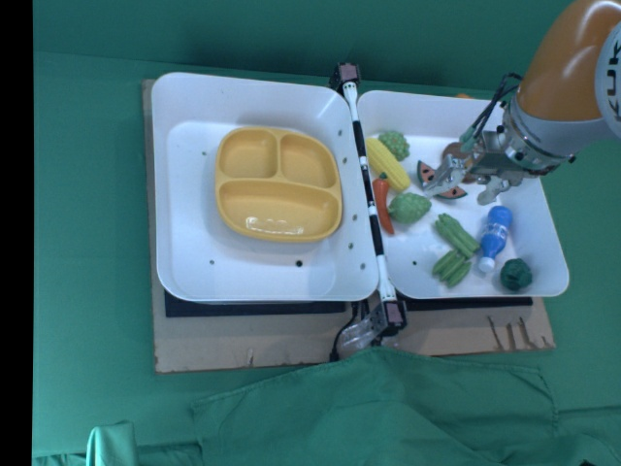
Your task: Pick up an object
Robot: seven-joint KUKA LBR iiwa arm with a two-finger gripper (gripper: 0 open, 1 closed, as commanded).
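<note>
My gripper (464, 176) hangs low in the right bin (548, 260), at about twelve o'clock of the toy pile, right over the watermelon slice (434, 179). I cannot tell from here how the gripper is set. My worry: the toys crowd together, so a descent could nudge the corn (388, 164) or broccoli (409, 208) and shove the slice aside. The slice is a thin, dark-rinded red wedge lying flat, awkward to pinch.

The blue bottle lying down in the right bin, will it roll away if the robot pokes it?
Probably. The blue bottle lies on its side and looks round, so a sideways nudge could roll it. It looks like smooth plastic, so the gripper might slip on it. It is likely light.
</note>
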